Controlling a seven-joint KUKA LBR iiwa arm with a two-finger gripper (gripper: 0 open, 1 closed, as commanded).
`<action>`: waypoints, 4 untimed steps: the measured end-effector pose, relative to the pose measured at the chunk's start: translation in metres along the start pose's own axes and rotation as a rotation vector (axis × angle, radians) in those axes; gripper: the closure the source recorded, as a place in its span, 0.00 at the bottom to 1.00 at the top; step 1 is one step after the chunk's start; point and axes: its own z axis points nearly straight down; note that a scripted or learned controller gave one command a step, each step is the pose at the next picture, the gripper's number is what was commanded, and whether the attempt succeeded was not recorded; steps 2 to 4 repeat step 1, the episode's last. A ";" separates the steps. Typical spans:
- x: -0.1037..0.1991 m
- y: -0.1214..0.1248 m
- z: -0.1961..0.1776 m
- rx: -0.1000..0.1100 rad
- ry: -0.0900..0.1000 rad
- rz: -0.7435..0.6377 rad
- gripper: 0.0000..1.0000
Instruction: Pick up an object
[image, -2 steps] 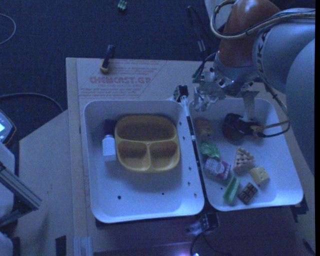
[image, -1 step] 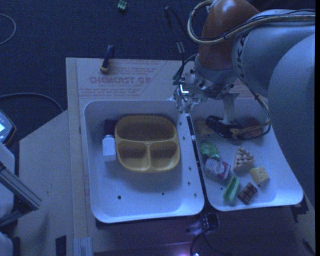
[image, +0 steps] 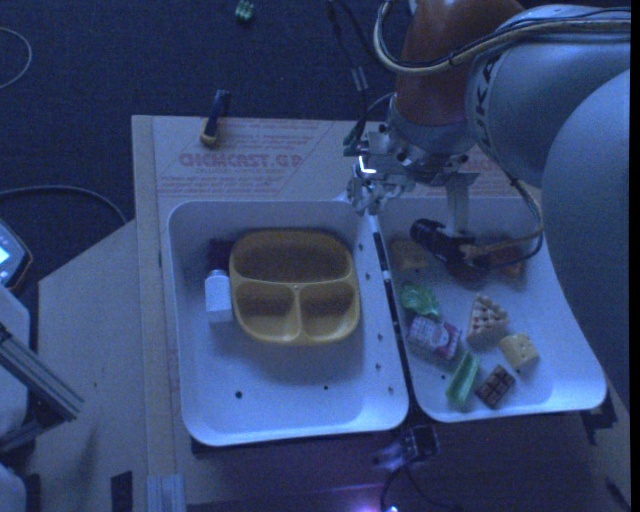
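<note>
My gripper (image: 368, 193) hangs over the far end of the ridge between the two bins, and nothing shows between its fingers. The right bin (image: 570, 370) holds several toy foods: a pale yellow piece (image: 408, 254), a green piece (image: 418, 298), a pink packet (image: 434, 337), a waffle wedge (image: 487, 320), a cheese block (image: 519, 351), a chocolate bar (image: 495, 385) and a green pod (image: 462, 378). A brown item (image: 503, 256) lies at the back, partly hidden by the wrist. The left bin (image: 300, 400) holds a yellow divided tray (image: 293, 285) and a small white bottle (image: 218, 296).
The light is dim and blue. The big grey arm covers the far right of the right bin. A small dark and yellow tool (image: 214, 120) lies on the board behind the bins. The left bin's front half is bare white floor.
</note>
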 end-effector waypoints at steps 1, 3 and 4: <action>0.005 0.005 0.008 0.002 -0.001 0.001 1.00; 0.005 0.005 0.008 0.002 -0.001 0.001 1.00; 0.005 0.005 0.008 0.002 -0.001 0.001 1.00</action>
